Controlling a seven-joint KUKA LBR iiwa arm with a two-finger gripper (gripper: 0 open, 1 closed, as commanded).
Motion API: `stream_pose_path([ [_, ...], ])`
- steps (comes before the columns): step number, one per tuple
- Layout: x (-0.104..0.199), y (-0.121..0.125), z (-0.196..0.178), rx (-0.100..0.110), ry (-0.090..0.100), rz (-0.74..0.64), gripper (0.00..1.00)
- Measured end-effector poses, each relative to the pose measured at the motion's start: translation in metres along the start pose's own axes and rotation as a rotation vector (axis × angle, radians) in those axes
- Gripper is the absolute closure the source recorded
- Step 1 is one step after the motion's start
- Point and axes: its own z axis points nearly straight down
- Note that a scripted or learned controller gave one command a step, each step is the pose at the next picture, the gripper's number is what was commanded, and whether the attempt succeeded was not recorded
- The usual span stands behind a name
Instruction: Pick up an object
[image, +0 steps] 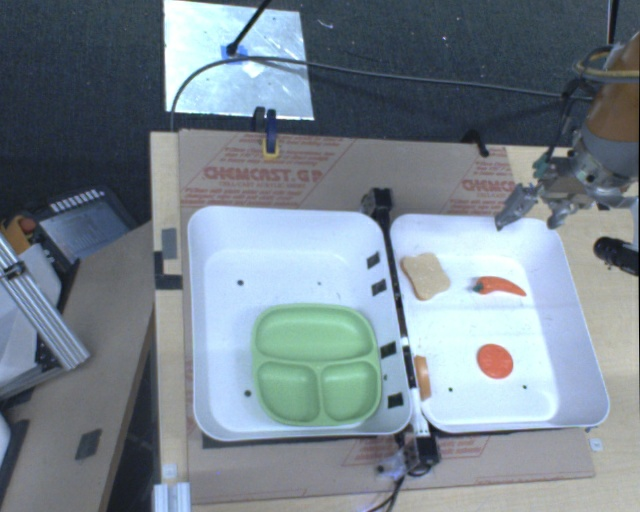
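the grey two-finger gripper hangs over the far right corner of the right shallow white plastic bin, its jaws spread apart and pinching nothing; three candidates lie in that bin: a tan bread-shaped slice near the far left side, a small orange chilli-shaped toy with a green stem just right of it, and a flat red-orange round disc nearer the front; a small orange piece sits against the left wall; the left shallow white plastic bin bears a pale green three-compartment plastic tray; judged from here, the risks are these: the disc and slice lie so flat that fingers may close above them or slide off; the chilli is thin and could roll aside; a descent near the corner could strike the bin's rim.
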Motion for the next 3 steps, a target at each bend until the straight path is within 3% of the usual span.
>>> stream_pose_path([
  [1,0.000,0.003,-0.008,-0.012,-0.003,-0.002,0.00],
  [3,-0.001,0.004,0.117,-0.008,-0.002,-0.002,0.00],
])
